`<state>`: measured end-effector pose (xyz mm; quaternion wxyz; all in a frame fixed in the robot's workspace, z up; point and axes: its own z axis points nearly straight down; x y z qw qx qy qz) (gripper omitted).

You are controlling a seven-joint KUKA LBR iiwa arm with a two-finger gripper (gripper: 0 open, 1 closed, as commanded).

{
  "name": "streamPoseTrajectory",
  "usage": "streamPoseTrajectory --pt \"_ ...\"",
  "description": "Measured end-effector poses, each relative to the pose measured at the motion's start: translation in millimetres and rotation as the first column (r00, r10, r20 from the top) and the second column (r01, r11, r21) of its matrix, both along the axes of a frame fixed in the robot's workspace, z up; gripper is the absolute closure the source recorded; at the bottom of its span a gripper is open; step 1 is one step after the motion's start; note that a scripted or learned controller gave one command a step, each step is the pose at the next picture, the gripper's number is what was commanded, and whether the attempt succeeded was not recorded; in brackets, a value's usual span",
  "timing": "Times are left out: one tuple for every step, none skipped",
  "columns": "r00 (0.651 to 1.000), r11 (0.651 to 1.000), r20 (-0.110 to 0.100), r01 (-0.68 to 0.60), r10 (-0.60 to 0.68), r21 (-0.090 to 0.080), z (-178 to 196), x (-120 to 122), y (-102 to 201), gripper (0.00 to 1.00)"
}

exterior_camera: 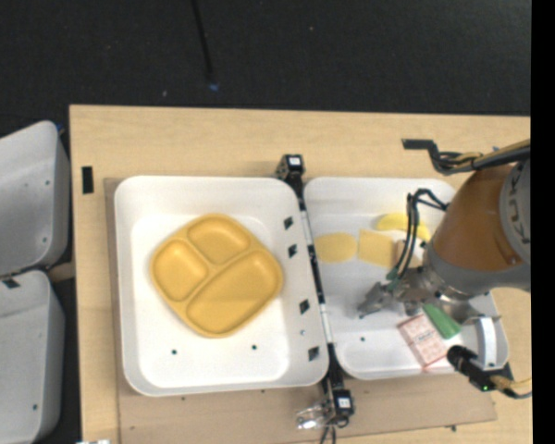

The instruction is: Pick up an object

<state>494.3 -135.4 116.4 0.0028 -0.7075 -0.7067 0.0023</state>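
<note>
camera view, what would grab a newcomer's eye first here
The yellow divided plate stands out, lying alone in the left bin. Next is the grey and orange arm reaching over the right bin, above pale yellow pieces and a pink card.

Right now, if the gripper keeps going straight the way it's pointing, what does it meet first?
The gripper points left and down inside the right bin. The first thing in that line looks like bare white bin floor, then the divider between the bins. Depth is hard to judge; the yellow pieces lie off to the side.
</note>
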Motion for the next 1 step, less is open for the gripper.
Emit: streamPoseTrajectory --pt "1.000 1.000 0.003 0.001 -0.001 0.000 -17.8 -0.5 -1.0 0.00"
